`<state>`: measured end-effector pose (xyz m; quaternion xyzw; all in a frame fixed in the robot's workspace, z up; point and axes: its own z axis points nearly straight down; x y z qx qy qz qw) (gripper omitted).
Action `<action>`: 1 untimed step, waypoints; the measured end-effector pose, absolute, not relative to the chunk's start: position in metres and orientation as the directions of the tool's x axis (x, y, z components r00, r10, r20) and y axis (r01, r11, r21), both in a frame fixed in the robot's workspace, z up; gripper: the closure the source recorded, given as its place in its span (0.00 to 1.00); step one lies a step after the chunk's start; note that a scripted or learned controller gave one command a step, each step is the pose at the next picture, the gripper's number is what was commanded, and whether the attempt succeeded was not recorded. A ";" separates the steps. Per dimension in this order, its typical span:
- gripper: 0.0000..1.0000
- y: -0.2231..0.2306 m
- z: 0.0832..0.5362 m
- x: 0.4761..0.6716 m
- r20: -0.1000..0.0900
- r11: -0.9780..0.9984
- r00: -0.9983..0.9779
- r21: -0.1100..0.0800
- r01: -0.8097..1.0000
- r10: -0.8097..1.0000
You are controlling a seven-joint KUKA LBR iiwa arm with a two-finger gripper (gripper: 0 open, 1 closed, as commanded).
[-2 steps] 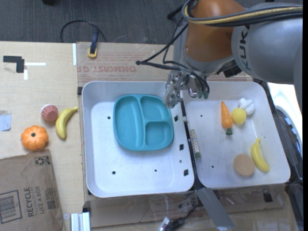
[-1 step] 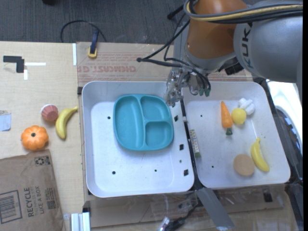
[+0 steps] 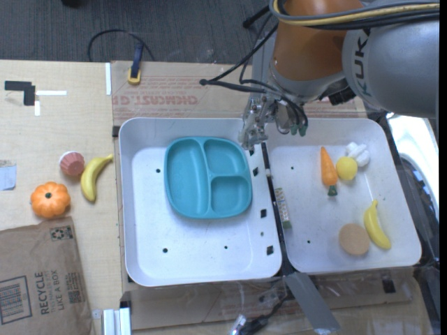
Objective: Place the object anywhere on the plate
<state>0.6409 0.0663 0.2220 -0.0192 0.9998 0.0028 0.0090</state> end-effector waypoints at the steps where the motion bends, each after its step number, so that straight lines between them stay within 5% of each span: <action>1: 1.00 0.049 0.192 0.660 -0.004 0.999 -0.999 0.002 -0.039 -0.039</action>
